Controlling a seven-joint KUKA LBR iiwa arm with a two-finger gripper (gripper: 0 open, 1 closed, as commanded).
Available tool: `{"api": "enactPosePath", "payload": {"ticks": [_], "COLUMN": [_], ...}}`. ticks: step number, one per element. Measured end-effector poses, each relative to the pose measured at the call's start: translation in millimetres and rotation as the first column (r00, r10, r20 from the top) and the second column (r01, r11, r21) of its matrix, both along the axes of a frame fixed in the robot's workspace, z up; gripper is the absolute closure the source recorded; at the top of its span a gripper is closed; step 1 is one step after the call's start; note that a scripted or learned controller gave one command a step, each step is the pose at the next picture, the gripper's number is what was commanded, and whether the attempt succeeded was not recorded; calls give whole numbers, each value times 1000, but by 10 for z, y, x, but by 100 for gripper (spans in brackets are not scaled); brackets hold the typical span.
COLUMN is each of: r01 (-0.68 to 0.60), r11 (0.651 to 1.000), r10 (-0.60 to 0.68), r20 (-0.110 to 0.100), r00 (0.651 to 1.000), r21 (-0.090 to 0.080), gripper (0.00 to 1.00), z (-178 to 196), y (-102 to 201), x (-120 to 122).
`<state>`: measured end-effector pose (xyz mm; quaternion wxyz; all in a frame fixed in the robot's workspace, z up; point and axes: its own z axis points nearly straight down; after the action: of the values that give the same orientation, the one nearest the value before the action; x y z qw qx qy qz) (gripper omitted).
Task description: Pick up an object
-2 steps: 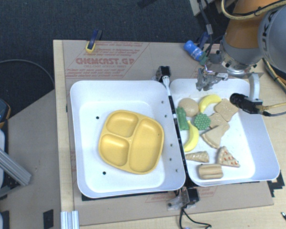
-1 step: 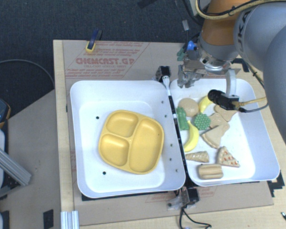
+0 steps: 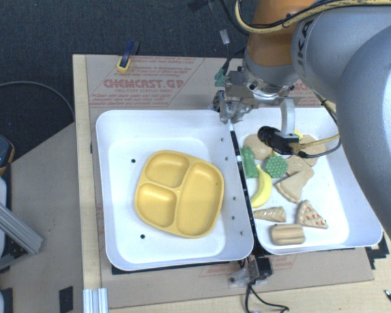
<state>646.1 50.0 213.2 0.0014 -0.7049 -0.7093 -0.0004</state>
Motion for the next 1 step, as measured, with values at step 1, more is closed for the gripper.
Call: {"api": "enactPosePath", "payload": {"ticks": [1], "r01": [3], "r11": [1000], "r10": [-3], "r20": [6], "r00": [1000], "r21": [-1], "gripper": [100], "z": [215], "y": [199], "x": [93]}}
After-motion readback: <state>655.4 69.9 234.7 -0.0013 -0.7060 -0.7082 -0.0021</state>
